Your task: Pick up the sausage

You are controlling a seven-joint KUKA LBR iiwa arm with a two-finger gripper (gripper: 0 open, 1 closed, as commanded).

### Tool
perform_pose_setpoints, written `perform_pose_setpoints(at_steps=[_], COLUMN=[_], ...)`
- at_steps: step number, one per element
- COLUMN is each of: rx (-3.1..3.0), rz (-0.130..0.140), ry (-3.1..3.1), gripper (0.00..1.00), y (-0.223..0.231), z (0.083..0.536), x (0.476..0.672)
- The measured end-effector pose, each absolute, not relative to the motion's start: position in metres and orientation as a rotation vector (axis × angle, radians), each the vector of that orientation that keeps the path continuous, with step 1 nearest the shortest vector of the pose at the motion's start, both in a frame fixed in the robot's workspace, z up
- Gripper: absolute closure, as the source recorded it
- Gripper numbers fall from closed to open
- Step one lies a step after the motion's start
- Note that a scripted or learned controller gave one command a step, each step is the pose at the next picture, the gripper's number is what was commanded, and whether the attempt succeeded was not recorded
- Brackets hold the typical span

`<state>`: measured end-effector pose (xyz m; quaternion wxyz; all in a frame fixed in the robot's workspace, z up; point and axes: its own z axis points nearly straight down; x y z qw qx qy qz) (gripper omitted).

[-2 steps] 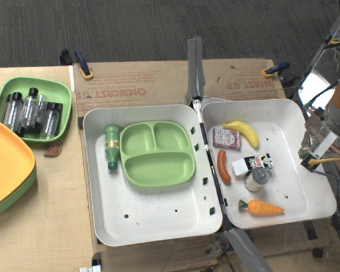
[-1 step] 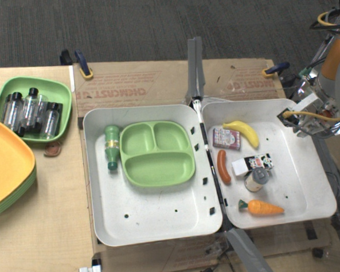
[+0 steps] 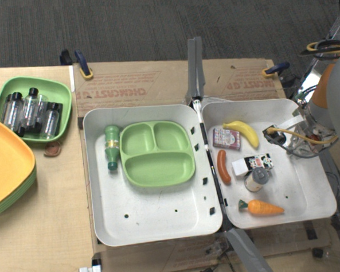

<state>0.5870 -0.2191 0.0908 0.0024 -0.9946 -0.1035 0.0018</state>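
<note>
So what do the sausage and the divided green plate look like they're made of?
Sausage: likely toy plastic or rubber, uniformly red-orange with a faint sheen. Divided green plate: probably moulded plastic or silicone, matte, one even colour, rounded edges.

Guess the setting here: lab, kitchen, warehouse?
Likely a robot lab bench. Two white bins sit on clamped cardboard; toy food such as the sausage, banana and carrot; the arm reaches in from the right.
</note>
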Motion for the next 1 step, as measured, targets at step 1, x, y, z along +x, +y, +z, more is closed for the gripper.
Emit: perform_pose_setpoints(at_steps=[1], rx=[-3.062], rz=[0.006], ry=[-0.670], gripper=[1.00], y=[-0.2198], z=[0.0906], x=[0.5421])
